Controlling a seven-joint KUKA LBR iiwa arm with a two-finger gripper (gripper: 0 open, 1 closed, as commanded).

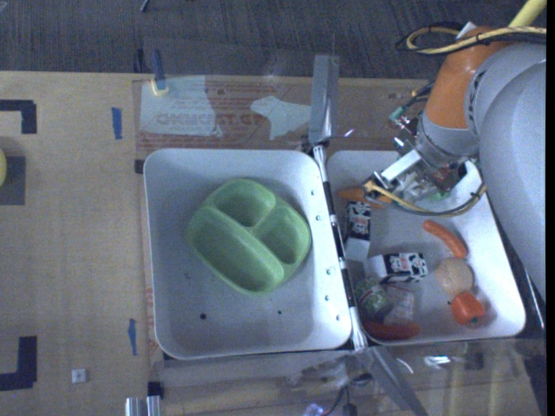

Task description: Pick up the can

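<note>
Two white bins sit on the worktop [69,276]. The left bin [173,319] holds one green tray [249,234] with bare floor around it. The right bin [507,315] is crowded: the can [375,299] lies near its front-left corner beside two cow-print cartons [405,266]. The pincer [408,176] hangs over the far end.

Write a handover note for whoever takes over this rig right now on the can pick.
End effector: low over the far end of the right bin, nothing visibly held; finger state unclear.
Can: possibly the clear-looking item at the near left of the right bin, next to the black-and-white carton; identity uncertain.
Left bin: holds the green divided plate.
Done: no pick evident.
Left: locate, grasp and lift the can.
</note>
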